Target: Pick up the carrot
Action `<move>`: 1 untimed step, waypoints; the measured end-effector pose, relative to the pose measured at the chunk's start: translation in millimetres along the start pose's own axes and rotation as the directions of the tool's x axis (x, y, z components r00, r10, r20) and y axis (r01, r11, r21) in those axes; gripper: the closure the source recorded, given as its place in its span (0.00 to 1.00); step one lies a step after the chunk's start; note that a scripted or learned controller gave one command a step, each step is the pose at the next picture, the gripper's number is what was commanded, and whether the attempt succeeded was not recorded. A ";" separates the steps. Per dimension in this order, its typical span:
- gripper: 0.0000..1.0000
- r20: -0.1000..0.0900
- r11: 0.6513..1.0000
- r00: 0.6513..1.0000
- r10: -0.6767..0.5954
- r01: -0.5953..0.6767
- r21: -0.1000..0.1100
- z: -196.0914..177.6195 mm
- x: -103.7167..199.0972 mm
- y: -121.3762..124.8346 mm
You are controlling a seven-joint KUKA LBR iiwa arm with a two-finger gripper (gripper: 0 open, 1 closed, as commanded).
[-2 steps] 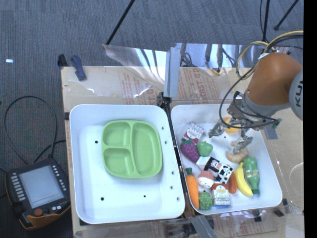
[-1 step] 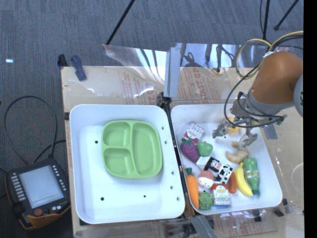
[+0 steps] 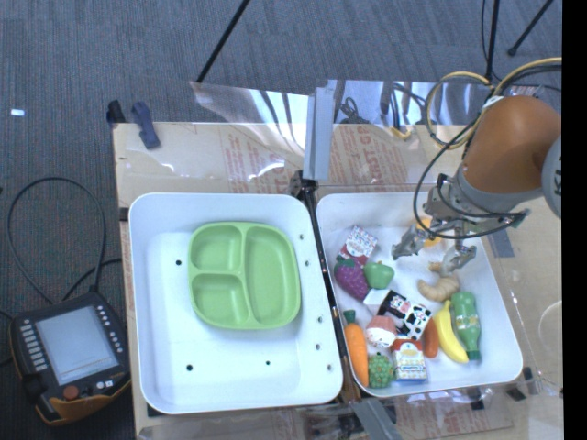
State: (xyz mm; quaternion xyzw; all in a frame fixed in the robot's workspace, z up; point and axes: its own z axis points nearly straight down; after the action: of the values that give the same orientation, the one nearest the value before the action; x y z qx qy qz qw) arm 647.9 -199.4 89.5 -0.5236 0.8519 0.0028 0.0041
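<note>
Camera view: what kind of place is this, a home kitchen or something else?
Probably a robotics lab, not a kitchen. Toy food such as a carrot fills a white bin, a teach pendant lies on grey carpet, and tripod legs stand behind the bench.

Floor: dark grey carpet (image 3: 83, 44), faintly ribbed.
Stands: thin black tripod legs (image 3: 229, 30) crossing the carpet.
Worktop: pale wooden board (image 3: 215, 159), glossy.
Left floor: a handheld control pendant (image 3: 69, 351), cabled.

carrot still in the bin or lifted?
In the bin. The carrot lies flat at the right bin's front-left corner, green top toward the divider; the end effector hovers apart, open.
</note>
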 end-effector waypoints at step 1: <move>0.00 0.002 0.993 0.993 -0.117 0.117 -0.002 0.4 -2.8 0.9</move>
State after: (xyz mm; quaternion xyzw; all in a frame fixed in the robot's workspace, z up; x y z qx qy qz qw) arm 648.4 -196.4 89.1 -0.5727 0.8198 0.0037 0.0045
